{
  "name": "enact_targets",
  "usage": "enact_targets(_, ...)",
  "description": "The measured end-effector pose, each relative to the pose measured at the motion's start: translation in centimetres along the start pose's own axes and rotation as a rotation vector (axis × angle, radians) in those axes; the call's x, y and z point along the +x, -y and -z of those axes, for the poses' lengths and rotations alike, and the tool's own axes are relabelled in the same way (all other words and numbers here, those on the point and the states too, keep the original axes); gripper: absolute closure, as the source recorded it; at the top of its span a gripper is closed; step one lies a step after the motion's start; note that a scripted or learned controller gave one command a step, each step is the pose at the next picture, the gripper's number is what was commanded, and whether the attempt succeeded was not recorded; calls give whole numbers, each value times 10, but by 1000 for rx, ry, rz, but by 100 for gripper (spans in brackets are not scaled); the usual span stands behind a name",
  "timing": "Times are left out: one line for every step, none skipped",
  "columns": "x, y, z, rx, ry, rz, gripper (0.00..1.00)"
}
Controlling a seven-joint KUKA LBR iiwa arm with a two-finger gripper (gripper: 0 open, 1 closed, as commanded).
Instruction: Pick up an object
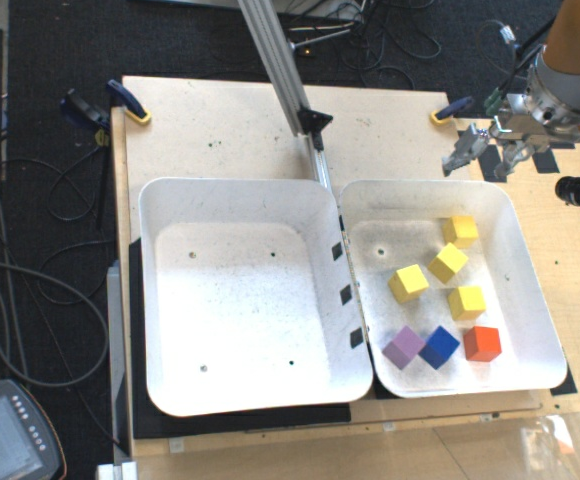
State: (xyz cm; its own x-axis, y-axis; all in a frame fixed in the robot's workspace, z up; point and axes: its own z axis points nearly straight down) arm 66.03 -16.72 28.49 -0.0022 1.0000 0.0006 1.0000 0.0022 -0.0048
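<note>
From my seat the gripper (pixel 482 156) hangs at the upper right of the frame, above the far rim of the right bin (pixel 540 313) and off its cubes, with its fingers spread and nothing between them. The pick targets all sit in that bin: four yellow cubes in a loose cluster — top one (pixel 460 230), second (pixel 449 262), left one (pixel 408 282), lower one (pixel 467 301) — and along the near edge a purple cube (pixel 403 347), a blue cube (pixel 439 346) and a red cube (pixel 482 343). The left bin (pixel 170 288) lies at centre left. My worry is crowding: purple and blue look to be touching, red sits just beside blue, so a finger coming down there could land on a neighbour and shove the row instead of closing on one cube. The two upper yellow cubes are also near each other and turned at odd angles; a grasp not squared to the faces may squeeze a cube out sideways. The left yellow one stands most apart, and I judge it the safest. The sloped bin wall near red could catch a finger. I can read no brand, label or writing anywhere — the tablet (pixel 5 438) at lower left is too dim.
</note>
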Motion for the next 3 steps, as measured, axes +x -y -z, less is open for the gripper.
enact_targets(0, -1, 3, -4, 2, 1, 0)
enact_targets(0, 7, -58, 1, 0, -2, 0)
enact_targets(-3, 0, -106, 0, 1, -2, 0)
